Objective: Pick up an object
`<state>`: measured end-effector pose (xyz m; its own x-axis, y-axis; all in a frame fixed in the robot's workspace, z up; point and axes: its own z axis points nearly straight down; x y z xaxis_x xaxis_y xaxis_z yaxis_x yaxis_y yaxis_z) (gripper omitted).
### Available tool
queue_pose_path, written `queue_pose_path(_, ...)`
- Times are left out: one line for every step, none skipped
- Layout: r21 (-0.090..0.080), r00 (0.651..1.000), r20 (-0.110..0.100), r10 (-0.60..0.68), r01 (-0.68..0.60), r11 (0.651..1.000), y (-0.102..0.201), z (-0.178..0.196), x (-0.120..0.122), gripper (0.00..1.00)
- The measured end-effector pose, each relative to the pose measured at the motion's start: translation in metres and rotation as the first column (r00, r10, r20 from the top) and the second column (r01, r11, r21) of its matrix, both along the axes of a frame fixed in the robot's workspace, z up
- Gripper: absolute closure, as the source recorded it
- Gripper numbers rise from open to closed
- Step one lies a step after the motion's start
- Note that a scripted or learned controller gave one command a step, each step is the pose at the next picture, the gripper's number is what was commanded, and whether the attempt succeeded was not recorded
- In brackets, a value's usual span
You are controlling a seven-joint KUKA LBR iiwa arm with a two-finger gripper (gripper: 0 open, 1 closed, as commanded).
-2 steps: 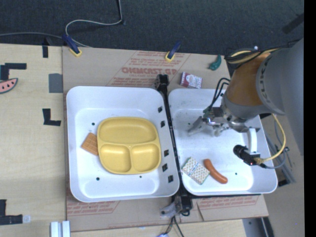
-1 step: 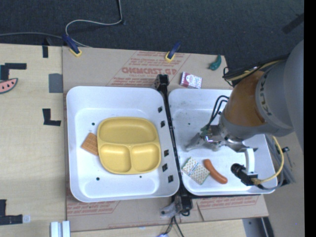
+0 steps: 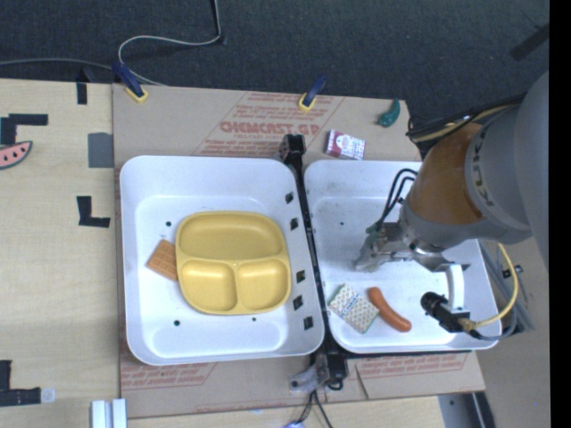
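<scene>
Orange sausage [image 3: 390, 309] lies near the front of the right-hand bin [image 3: 352, 194], just beside a checkered packet [image 3: 353, 308] on its left. Your claw [image 3: 368, 256] sits low over that bin's middle, behind both items and apart from them; you cannot tell whether it is wide or narrow. Left-hand bin [image 3: 152, 194]: yellow divided plate [image 3: 234, 261], with a tan wafer [image 3: 163, 259] tucked under its left edge. Behind the bins, a small red-and-white packet [image 3: 343, 144] lies on the tabletop's cardboard.

Bright, even overhead light, faint shadows, slightly soft focus
</scene>
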<state>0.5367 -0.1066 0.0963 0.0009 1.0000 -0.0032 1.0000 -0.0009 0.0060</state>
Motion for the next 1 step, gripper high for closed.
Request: queue_pose_path(0.0, 1.0, -0.001, 0.0, 0.0, 1.0, 0.0001, -0.0001, -0.0001, 0.0)
